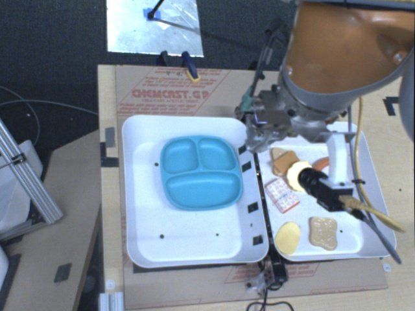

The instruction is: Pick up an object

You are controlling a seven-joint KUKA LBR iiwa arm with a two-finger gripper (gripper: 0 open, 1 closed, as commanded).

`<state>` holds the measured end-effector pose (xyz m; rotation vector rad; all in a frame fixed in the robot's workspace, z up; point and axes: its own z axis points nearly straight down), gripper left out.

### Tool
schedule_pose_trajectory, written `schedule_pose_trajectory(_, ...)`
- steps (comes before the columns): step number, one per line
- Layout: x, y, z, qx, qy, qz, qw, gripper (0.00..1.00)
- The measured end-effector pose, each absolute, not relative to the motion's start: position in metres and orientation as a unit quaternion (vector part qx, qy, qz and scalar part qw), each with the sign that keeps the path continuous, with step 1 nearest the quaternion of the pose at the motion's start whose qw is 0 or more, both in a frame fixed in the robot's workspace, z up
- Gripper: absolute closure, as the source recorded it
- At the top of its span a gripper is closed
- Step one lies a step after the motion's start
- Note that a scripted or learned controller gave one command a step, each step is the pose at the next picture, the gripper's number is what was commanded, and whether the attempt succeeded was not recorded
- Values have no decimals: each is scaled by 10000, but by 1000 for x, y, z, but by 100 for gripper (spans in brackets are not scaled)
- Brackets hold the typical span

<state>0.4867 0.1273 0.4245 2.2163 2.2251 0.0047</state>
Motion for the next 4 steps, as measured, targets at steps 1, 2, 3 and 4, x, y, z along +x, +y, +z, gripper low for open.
schedule_pose_trajectory(1,487,128,436,7054,7088,30,10,100)
schedule_pose_trajectory(2,487,88,403,7078,7064,0,3,100)
schedule_pose_trajectory(3,487,90,404,7065,7077,13,6,0)
schedule_pose_trajectory(4,487,115,437,7051,7091,26,12,0)
